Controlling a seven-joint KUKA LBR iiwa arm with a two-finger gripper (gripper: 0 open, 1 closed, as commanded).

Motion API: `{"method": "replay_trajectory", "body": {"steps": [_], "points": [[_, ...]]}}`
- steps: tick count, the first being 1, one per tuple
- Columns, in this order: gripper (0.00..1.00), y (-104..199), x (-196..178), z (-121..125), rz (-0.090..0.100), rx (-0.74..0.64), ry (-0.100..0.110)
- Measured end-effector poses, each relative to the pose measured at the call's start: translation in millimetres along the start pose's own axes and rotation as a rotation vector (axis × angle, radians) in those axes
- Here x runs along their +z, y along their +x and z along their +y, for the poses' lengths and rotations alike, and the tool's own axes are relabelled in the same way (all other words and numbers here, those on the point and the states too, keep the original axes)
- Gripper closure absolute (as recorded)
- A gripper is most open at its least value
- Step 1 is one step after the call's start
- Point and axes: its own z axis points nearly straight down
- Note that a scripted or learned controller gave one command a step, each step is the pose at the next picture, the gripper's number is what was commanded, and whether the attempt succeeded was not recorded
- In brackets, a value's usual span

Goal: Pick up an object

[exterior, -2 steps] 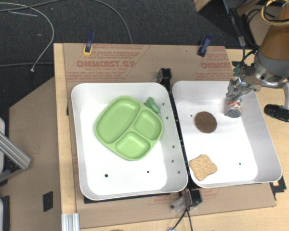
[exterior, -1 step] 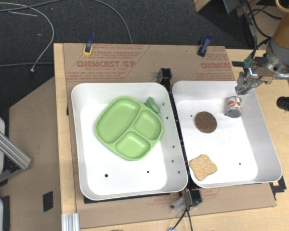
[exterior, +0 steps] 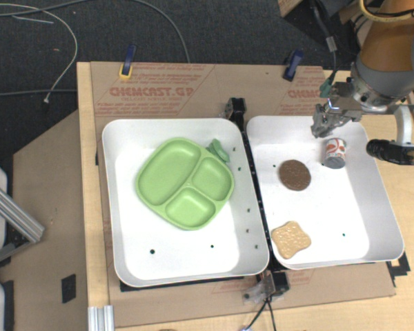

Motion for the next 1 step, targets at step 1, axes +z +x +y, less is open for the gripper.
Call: {"method": "replay_trajectory", "body": {"steps": [1], "points": [[1.0,56.2,16.1,-7.0,0.001,0.0,0.002]]}}
